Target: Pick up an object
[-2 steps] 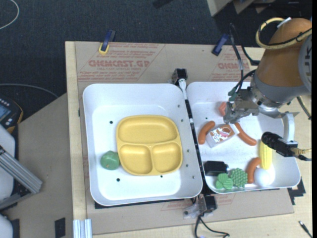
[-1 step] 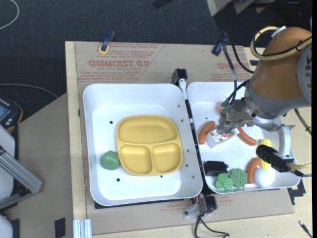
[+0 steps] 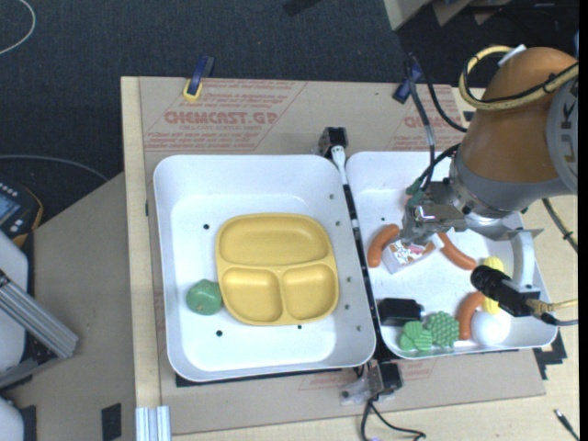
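From above, the gripper [image 3: 415, 231] hangs low in the right bin [image 3: 367, 175], just over a small white-and-red packet [image 3: 405, 255] lying beside an orange sausage [image 3: 380, 243] — whether it grips anything I cannot tell. In the left bin [image 3: 175, 186] a yellow divided tray [image 3: 275, 266] sits beside a green ball [image 3: 204, 297].

Red print on the brown cardboard sheet [image 3: 276, 108] over the bench, behind the left bin: "CHEMCAST G P", upright, w/ smaller lines under it too faint to read. Same red print repeats at sheet's right side behind the right bin, partly hidden, not legible. Small packet [image 3: 407, 254] in right bin has marks, too small to read.
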Tool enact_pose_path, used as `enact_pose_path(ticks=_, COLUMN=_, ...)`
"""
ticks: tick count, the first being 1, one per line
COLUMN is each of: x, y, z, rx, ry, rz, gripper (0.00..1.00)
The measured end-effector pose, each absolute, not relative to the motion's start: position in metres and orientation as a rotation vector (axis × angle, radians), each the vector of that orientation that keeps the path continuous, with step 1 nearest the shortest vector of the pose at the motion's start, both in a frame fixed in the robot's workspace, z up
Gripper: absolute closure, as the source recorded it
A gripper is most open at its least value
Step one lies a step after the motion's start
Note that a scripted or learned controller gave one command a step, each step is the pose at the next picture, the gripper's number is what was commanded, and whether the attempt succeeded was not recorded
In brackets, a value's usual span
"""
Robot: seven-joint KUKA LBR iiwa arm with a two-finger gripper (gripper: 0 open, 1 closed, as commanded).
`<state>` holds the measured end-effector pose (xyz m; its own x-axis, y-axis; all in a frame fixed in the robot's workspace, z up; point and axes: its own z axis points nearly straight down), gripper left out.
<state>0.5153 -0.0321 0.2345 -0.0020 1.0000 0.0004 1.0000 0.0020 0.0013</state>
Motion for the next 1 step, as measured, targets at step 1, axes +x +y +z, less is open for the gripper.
enact_pose_path(ticks=1, x=0.5094, y=-0.0267, z=0.2151, rx=2.226, ry=2.223, rz=-0.004, gripper=1.00)
